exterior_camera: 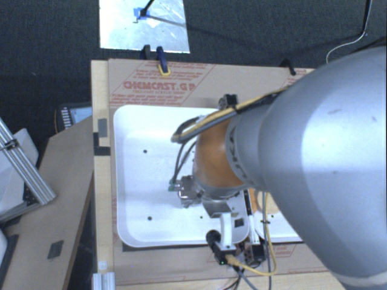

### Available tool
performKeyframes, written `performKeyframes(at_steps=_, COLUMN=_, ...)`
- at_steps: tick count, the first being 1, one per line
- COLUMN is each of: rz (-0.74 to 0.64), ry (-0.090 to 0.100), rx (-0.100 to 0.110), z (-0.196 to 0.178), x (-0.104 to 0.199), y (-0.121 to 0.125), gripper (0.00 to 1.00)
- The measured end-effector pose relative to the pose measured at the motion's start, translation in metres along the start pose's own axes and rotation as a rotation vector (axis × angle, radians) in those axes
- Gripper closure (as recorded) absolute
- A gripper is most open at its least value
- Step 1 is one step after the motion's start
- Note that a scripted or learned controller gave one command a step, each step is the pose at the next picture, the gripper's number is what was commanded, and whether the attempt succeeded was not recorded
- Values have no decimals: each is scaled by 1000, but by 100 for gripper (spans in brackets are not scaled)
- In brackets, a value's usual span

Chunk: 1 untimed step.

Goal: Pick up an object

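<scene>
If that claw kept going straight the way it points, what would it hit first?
Most likely the bare white floor of the left-hand bin. The gripper seems to point down over it. The arm hides the spot right beneath, so I can't be sure.

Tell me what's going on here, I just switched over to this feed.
The KUKA arm reaches in from the right of the view and hangs over the white bin on the view's left, with its orange band above the bin's middle. The gripper sits low, close to the bin floor. The arm's bulk covers much of that bin, so I cannot tell whether anything is being grasped or what it is going for.
</scene>
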<state>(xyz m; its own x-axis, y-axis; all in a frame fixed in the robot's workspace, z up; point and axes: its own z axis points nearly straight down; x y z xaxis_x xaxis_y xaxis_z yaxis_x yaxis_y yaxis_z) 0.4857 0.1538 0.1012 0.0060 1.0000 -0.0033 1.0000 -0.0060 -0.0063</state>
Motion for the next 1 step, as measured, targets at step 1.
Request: performKeyframes(at_steps=1, rz=-13, ry=12, rx=-23, z=-178, x=30, y=2, gripper=100)
